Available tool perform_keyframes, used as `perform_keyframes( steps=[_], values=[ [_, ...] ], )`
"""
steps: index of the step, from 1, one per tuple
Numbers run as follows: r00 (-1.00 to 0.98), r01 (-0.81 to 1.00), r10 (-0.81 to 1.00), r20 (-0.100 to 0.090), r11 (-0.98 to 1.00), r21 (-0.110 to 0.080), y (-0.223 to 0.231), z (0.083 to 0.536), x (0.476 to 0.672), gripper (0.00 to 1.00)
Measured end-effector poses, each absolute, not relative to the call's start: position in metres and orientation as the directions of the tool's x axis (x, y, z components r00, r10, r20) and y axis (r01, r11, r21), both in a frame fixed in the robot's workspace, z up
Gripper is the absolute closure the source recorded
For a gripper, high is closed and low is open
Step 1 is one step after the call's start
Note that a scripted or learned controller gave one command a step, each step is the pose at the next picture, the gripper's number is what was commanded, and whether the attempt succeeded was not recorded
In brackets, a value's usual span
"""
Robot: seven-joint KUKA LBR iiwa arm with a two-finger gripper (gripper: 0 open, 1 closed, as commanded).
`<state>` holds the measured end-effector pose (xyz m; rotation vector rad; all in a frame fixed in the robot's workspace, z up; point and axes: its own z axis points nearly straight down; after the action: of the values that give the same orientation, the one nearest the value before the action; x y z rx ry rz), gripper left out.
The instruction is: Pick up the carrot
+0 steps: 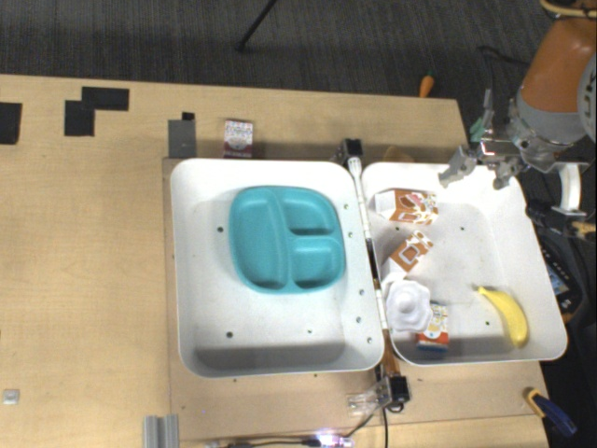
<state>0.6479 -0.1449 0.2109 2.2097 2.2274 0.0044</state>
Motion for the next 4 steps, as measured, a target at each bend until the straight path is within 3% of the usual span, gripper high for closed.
perform_keyframes(
  steps=[1,2,3,4],
  values=[
    [-0.015,1.0,1.0,-0.003,0.015,0.013,-0.143,0.224,0.65,1.0],
    [0.471,0.882,0.882,0.001,-0.471,0.004,-0.148,0.268,0.597,1.0],
    [0.411,0.912,0.912,0.003,-0.411,-0.006,-0.061,0.219,0.534,1.0],
    [0.794,0.608,0.608,-0.001,-0.794,-0.004,-0.08,0.211,0.491,1.0]
  ],
)
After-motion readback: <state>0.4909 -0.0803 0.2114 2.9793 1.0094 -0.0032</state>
